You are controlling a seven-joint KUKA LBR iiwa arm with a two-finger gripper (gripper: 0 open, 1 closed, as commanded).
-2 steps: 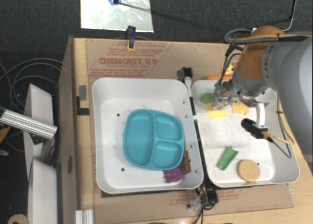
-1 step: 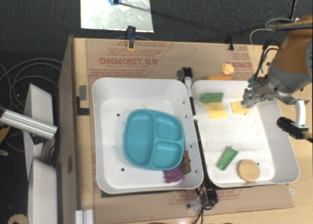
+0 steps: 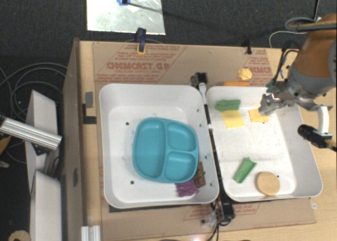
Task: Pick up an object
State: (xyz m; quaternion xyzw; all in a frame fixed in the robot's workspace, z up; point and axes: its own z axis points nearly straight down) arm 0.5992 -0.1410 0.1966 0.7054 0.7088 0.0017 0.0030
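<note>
Nearest the camera, along the front rim of the left bin (image 3: 108,129), lie a purple scrap (image 3: 185,188) and a brown piece (image 3: 200,177), both touching the front right edge of a teal divided plate (image 3: 165,150) that takes up the middle of that bin. Across the divider, the right bin (image 3: 310,179) holds a green wedge (image 3: 244,170) and a tan round disc (image 3: 268,183) near its front, and a green block (image 3: 227,105) lying against a yellow square slice (image 3: 234,119) toward the back. Rightmost of these is an orange-yellow square piece (image 3: 257,116), flat and thin (a cheese-like slice, as far as I can judge), with the gripper (image 3: 266,104) low over its rear right corner. I cannot tell whether the jaws stand apart or together, since the wrist hides them, and nothing shows between them. I judge the step in hand to be the reach onto that piece, with no grasp yet made. As I read it, the next move calls for a straight descent and a firm close; so flat a slice offers little edge to pinch and may slide.
</note>
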